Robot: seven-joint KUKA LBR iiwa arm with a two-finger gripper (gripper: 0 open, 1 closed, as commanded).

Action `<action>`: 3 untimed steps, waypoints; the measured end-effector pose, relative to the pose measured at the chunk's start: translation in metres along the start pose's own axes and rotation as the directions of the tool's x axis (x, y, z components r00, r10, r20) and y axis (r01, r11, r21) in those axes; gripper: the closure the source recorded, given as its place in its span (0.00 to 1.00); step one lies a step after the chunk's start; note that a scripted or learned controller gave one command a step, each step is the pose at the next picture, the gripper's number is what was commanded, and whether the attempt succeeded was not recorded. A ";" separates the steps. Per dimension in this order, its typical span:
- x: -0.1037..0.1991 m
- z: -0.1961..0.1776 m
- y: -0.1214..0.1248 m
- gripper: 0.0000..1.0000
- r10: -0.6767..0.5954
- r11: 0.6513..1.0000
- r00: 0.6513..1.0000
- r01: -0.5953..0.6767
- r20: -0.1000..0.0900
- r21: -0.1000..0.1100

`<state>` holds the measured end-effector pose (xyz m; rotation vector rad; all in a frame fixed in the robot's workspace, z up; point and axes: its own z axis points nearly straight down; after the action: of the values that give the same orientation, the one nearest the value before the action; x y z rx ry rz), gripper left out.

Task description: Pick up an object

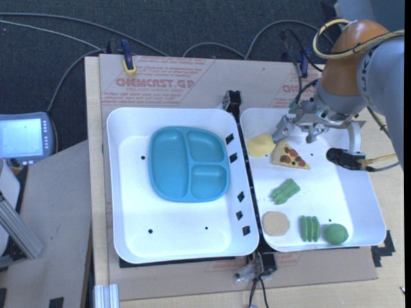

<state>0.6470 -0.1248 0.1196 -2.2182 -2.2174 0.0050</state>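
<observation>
- The two white bins sat side by side: the left bin (128, 230) carried a blue divided plate (189, 164), and the right bin (359, 197) carried all the loose toy food.
- The arm (359, 59) reached in from the right and hung over the far end of the right bin, its gripper (302, 126) low above the bin floor.
- Whether the gripper was released or clenched I could not tell; nothing appeared to be caught in it, so the pick looked not yet made, and grasp and lift were both left.
- The pizza slice (290, 156) lay just below the gripper, the likeliest target.
- The yellow piece (260, 145) lay just beside the slice, to the gripper's left.
- Well apart, toward the near rim, lay a green vegetable (284, 191), a tan disc (276, 223), a ridged green piece (309, 228) and a green ball (336, 233).
</observation>
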 end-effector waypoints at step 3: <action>-0.004 -0.138 0.005 1.00 0.000 1.000 1.000 0.000 0.003 -0.015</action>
<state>0.6532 -0.1286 0.2580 -2.2269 -2.2270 -0.0077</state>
